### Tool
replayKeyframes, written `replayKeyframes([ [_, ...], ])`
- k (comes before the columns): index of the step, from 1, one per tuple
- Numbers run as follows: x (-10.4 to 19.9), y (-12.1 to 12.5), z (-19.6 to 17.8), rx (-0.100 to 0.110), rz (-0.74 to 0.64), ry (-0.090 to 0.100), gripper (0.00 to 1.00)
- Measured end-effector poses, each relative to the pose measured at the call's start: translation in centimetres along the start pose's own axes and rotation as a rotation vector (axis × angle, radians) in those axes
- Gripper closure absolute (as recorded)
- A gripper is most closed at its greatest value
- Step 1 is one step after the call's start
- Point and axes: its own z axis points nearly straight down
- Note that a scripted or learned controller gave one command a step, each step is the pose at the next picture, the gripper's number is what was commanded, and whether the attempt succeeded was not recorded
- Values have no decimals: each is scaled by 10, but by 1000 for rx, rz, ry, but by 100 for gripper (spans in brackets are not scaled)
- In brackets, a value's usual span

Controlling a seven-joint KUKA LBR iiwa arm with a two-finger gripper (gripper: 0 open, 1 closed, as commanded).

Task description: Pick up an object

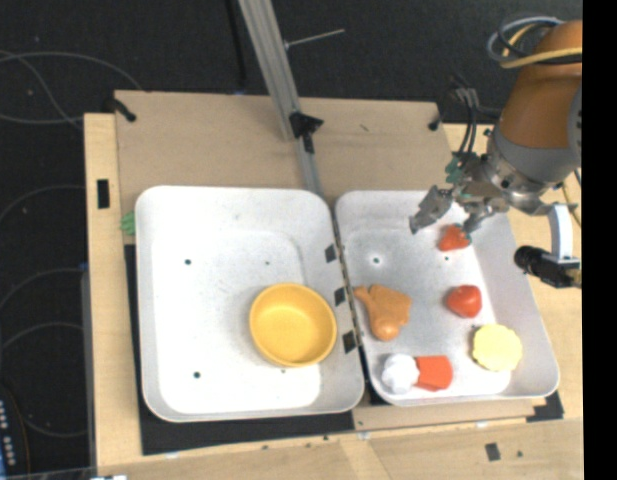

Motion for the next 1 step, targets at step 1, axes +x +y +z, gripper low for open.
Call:
replayKeyframes([
  [1,0,0,0,0,0,0,0],
])
